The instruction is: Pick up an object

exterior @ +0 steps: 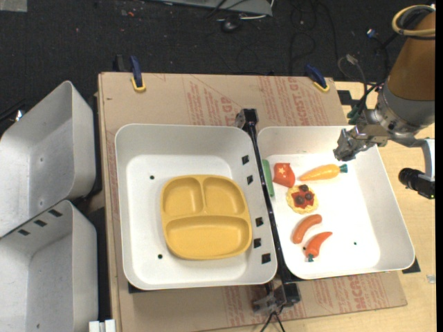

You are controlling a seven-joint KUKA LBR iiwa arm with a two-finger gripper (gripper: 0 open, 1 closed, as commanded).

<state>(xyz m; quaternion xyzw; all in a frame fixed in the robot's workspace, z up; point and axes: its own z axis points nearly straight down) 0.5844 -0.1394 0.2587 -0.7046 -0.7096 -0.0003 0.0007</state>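
Note:
The right bin [360, 251] holds several toy foods: a red pepper [283, 174], an orange carrot [322, 173], a small tart with dark berries [302, 199], a red sausage [306, 227] and a small red-orange chili [317, 243]. My gripper [345, 151] hangs at the far right of this bin, just above and to the right of the carrot's tip. Nothing shows between its fingers. The arm's orange band [415, 54] rises at the right.
A yellow divided plate [205, 216] lies in the left bin [138, 206]. A green strip [267, 178] runs along the divider between the bins. Two spare white bins [41, 185] stand off the bench to the left. Blue clamps [137, 73] hold the board's far edge.

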